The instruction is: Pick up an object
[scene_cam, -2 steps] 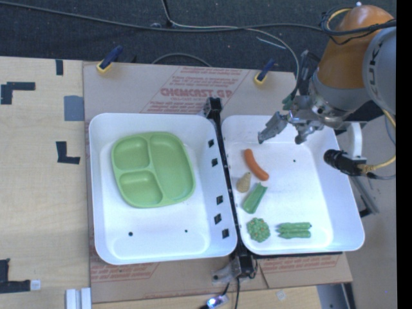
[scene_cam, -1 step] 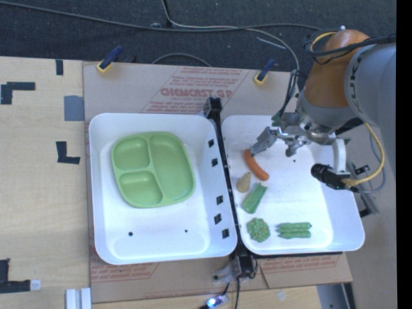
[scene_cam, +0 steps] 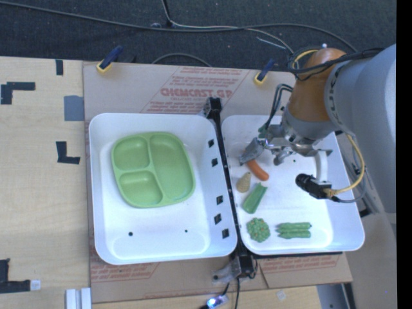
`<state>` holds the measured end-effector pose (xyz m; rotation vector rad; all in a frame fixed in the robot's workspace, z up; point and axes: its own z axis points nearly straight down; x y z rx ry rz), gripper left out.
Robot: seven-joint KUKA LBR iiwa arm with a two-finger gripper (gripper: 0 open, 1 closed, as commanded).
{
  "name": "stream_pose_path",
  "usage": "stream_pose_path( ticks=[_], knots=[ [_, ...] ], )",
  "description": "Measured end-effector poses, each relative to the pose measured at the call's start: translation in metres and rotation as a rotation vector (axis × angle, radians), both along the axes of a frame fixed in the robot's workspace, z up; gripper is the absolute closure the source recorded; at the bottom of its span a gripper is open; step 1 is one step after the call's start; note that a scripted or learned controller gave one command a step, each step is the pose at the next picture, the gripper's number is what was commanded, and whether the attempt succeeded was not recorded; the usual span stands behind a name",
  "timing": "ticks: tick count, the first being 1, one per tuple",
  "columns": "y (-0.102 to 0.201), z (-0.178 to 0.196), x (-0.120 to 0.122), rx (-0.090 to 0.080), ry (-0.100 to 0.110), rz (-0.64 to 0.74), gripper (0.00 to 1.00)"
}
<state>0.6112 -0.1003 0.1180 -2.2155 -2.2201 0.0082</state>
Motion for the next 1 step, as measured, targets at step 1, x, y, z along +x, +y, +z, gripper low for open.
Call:
stream_pose_path(
  ticks=[1],
  knots=[
    [0.0007,-0.0353,-0.0004,-0.001,-0.005,0.0,0.0]
  ],
)
